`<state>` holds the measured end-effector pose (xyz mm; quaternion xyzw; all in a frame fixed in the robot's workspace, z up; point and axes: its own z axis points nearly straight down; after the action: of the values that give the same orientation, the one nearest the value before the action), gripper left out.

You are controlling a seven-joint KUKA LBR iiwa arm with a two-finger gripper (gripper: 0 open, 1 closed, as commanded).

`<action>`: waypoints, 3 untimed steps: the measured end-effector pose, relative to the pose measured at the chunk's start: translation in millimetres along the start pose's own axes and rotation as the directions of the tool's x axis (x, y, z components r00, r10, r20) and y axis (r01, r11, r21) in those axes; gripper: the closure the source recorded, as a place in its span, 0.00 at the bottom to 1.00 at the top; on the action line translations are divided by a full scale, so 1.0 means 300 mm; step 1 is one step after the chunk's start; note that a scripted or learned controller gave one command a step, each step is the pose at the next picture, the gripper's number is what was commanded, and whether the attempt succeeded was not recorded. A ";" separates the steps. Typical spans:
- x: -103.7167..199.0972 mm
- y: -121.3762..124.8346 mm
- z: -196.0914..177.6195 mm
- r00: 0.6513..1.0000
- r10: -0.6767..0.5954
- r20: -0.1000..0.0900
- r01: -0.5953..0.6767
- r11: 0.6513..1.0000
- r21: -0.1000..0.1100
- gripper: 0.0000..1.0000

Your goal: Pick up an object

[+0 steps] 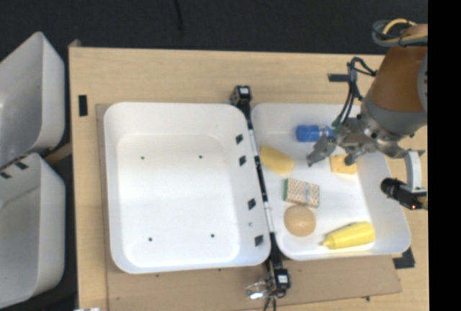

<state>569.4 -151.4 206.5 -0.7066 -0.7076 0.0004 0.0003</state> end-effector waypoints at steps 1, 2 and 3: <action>0.165 0.083 0.314 1.000 0.001 0.002 -0.001 1.000 -0.007 0.00; 0.179 0.260 0.338 1.000 -0.002 0.003 0.002 1.000 -0.010 0.00; 0.377 0.356 -0.003 1.000 -0.005 0.002 0.005 1.000 -0.013 0.00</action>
<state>675.9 -38.1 207.1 -0.7048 -0.7093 -0.0035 -0.0049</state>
